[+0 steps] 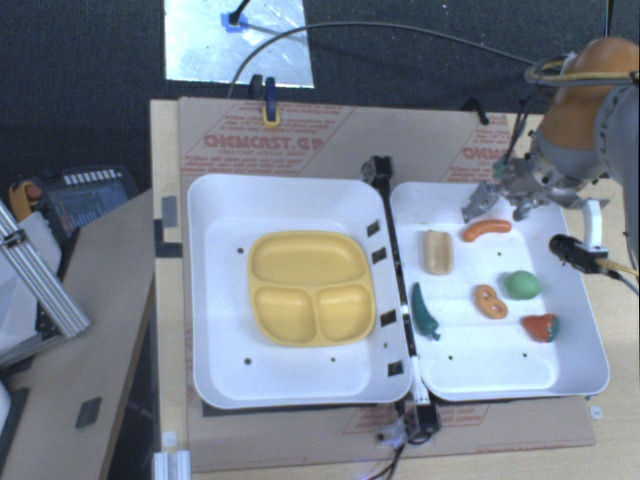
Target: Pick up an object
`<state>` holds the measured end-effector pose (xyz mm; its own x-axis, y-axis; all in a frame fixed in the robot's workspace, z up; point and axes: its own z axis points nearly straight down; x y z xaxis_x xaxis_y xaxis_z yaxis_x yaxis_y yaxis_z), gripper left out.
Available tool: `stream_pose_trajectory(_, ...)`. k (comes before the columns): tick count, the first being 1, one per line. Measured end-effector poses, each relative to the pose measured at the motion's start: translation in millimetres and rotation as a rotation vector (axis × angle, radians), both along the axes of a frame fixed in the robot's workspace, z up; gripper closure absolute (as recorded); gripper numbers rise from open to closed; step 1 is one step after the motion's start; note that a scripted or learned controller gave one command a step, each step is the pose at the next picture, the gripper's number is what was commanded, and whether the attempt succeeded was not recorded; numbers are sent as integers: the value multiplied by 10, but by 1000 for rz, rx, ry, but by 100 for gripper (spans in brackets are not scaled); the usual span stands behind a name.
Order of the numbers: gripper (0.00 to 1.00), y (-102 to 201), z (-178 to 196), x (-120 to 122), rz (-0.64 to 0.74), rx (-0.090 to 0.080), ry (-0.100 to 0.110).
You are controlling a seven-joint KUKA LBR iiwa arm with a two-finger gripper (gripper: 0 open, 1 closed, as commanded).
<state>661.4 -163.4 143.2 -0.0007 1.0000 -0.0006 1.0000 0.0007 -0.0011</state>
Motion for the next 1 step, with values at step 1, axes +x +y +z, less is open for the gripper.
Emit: stream_pose_trajectory(1, 0, 4, -513, -1, 2, 1, 2)
